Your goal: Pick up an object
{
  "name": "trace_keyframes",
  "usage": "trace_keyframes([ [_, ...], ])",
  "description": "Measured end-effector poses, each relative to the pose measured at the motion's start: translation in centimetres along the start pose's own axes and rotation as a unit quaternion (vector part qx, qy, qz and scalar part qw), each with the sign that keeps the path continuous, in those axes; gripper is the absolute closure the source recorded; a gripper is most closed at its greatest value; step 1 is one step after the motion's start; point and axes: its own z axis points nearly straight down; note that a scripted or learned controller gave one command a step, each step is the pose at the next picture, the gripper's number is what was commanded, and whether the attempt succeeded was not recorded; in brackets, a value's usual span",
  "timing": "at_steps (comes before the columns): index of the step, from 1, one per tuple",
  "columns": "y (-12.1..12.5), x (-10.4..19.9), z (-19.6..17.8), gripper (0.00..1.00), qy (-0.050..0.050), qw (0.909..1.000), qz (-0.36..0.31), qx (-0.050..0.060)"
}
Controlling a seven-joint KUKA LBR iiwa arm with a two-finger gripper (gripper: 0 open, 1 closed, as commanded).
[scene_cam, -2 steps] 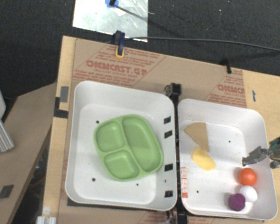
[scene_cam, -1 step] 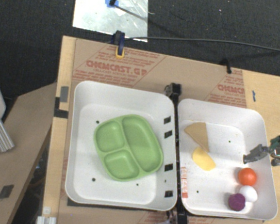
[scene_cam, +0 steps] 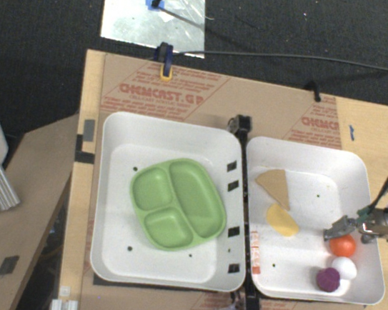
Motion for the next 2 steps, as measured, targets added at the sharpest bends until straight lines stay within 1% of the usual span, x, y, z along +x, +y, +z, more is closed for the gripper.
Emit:
trace_keyframes([
  [1,0.48,0.28,5.57,0.00,-0.004,1.0000,0.000,-0.007],
  [2,0.37,0.32,6.29,0.00,-0.002,1.0000,0.000,-0.004],
])
